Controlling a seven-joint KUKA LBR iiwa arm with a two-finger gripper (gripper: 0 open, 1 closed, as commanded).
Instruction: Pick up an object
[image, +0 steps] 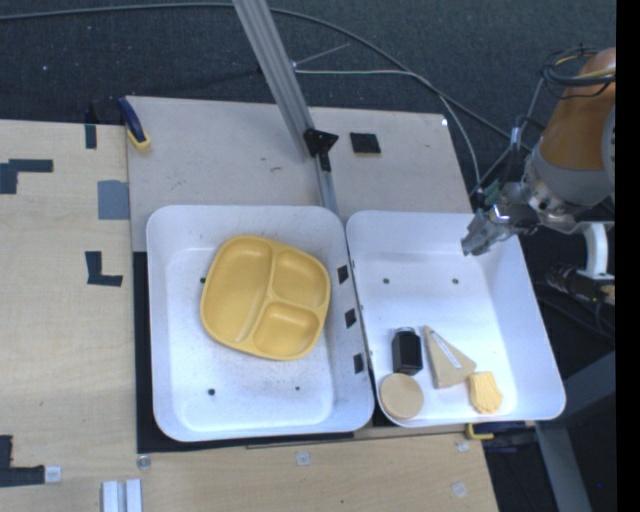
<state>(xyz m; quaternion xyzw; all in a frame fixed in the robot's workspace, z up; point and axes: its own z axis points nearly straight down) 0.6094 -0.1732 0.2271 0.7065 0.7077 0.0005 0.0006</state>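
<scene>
Objects to pick: four small things lie close together in the near part of the right bin (520, 300).
Black block (406, 351): it is the farthest left of the group, just above the round piece.
Round tan disc (402, 396): it lies at the near left corner of the right bin, close to the rim.
Tan wedge (447, 360): it is just right of the black block, with its narrow end pointing away from the near rim.
Small yellow piece (485, 392): it lies just right of the wedge, near the front rim.
Gripper (482, 236): it is above the far right edge of the right bin, well apart from the four things; nothing is seen in it, and I cannot tell how far it is open.
Left bin (165, 330): it holds a yellow divided plate (265, 297) with three compartments, lying flat and a little turned.
</scene>
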